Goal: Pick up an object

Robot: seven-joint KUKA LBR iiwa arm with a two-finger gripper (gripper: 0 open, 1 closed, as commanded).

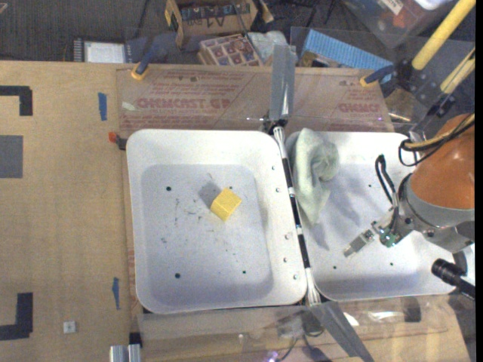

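A small yellow block [226,204] lies in the middle of the left bin [151,277]. A crumpled pale grey-green cloth [311,173] drapes over the left side of the right bin [362,281], against the divider. The arm comes in from the right over the right bin, its orange band at the far right edge. My gripper [364,240] hovers low over the right bin's floor, right of the cloth and apart from it. Nothing shows between its fingers.
A metal bar [281,89] runs between the bins toward the back. Cardboard sheets, clamps and boxes sit behind the bins. A wooden bench surface [60,225] with black tape marks stretches to the left.
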